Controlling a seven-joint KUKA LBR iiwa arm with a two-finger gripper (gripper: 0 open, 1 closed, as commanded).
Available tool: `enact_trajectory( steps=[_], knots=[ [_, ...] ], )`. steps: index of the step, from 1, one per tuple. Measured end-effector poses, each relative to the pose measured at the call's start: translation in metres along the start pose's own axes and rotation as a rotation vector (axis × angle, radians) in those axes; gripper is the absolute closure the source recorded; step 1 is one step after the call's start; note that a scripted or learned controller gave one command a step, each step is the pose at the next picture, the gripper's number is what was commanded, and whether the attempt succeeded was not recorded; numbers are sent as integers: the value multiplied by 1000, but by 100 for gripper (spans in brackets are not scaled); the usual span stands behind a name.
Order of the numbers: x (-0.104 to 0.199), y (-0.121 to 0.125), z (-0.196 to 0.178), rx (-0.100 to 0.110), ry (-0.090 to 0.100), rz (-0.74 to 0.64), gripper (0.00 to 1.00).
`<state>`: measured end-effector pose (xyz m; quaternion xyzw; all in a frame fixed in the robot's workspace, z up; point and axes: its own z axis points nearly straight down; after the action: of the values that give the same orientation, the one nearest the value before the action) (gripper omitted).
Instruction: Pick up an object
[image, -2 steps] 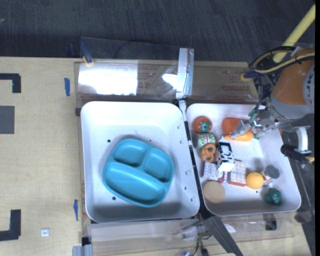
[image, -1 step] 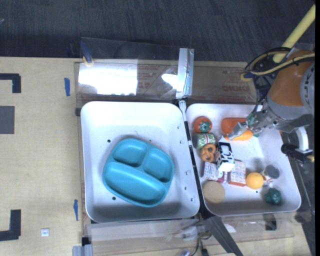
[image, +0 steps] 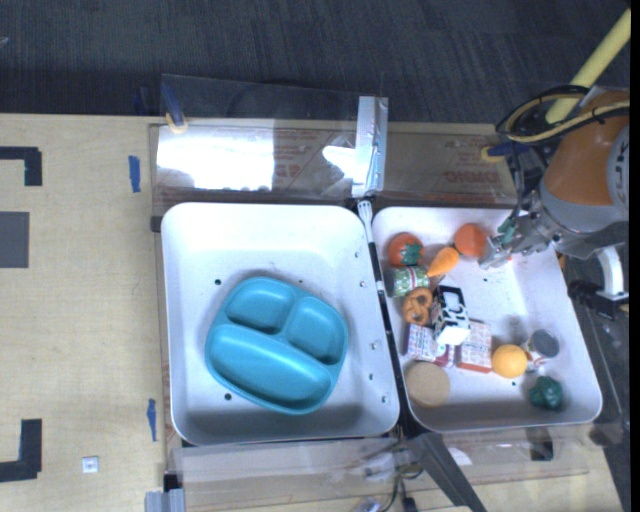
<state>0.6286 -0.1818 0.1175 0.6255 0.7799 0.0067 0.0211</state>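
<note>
Arm (image: 585, 175) apparently low over right bin (image: 580, 330)

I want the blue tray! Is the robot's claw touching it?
Apart. The camera view shows the gripper over the right bin, while the blue tray sits in the left bin.

- the arm (image: 592, 170) is cut off by the right edge; only its wrist end shows
- the gripper (image: 503, 246) is small and blurred
- the small packets (image: 448, 340) bear print too small to read
</note>
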Motion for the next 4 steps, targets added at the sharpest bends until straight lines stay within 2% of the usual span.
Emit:
enact_trajectory(
  steps=[1,2,3,4],
  knots=[
    [49,28,-131,22,20,31,100],
    [97,-81,-102,35,28,-170,100],
    [96,-81,-102,34,28,-170,0],
    [128,-16,-70,29,31,-402,0]
  ],
)
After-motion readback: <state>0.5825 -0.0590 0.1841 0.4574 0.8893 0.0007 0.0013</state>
